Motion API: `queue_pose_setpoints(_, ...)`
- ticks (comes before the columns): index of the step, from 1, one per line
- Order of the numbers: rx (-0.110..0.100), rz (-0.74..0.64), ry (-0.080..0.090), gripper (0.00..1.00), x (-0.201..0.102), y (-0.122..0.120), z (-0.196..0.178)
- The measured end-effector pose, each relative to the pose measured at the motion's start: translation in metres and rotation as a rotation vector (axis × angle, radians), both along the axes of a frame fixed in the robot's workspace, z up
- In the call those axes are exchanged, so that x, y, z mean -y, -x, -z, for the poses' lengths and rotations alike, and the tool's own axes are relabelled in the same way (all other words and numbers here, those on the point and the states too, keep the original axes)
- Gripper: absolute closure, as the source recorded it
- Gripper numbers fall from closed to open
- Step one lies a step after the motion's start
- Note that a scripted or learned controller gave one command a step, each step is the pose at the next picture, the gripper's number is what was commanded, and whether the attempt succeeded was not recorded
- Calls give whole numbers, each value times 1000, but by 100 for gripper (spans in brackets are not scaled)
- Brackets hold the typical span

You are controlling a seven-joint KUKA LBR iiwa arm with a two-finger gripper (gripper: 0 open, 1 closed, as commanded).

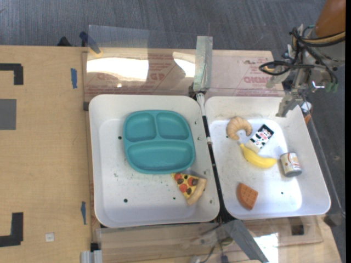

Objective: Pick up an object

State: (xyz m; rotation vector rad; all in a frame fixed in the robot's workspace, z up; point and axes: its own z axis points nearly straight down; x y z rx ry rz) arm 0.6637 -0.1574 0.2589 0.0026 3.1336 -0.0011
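2 bins side by side mid-frame: left bin (104,163), right bin (312,196), touching along a centre divider. Left bin: plate (159,141) in its upper-middle; pizza slice (190,186) just below plate's lower-right corner, near the divider. Right bin: croissant (239,127) upper left; carton (261,137) just right of it; banana (258,158) directly below both, touching carton; can (290,164) right of banana, near right wall; wedge (247,195) lower centre, apart from rest. Gripper (289,104) over right bin's upper-right corner, arm in frame's upper right.
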Motion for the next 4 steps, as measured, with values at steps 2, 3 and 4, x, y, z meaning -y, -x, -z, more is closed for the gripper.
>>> queue_pose_setpoints(2, 4, 214, -2, 0, -24, 59, 170)
queue_pose_setpoints(3, 19, 211, 0, 100, -25, 54, 155)
queue_pose_setpoints(4, 4, 641, -6, 100, -68, 31, 72)
